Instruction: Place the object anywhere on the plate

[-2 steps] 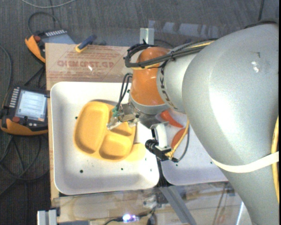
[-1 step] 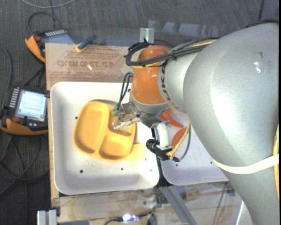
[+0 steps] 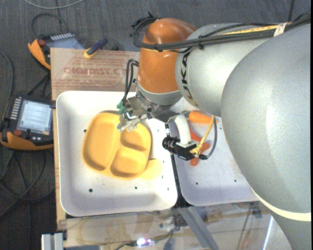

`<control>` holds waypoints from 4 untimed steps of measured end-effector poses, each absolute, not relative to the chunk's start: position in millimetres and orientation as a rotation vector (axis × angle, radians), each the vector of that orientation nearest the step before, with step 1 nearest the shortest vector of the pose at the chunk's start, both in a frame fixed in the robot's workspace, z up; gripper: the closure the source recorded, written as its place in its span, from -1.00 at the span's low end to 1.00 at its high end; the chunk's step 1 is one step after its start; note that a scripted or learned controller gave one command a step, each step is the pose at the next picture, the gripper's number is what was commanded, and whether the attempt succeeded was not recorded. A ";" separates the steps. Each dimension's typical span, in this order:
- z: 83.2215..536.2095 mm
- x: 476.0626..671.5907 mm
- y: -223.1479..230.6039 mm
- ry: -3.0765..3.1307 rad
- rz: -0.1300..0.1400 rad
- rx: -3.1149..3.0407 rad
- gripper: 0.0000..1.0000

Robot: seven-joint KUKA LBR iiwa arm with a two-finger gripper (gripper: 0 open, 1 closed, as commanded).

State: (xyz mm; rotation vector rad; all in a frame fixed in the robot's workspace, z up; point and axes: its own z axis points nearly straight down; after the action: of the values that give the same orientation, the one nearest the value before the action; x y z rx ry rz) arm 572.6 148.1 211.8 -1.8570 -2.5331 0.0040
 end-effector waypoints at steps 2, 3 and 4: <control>233.5 610.5 117.0 -2.527 0.005 -1.865 1.00; 153.7 560.7 169.2 -2.180 0.008 -2.259 1.00; 232.2 569.8 233.4 -2.380 0.007 -2.051 1.00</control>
State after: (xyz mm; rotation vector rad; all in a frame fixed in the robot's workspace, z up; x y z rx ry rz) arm 569.8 233.4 232.2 -2.0512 -2.3797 0.0071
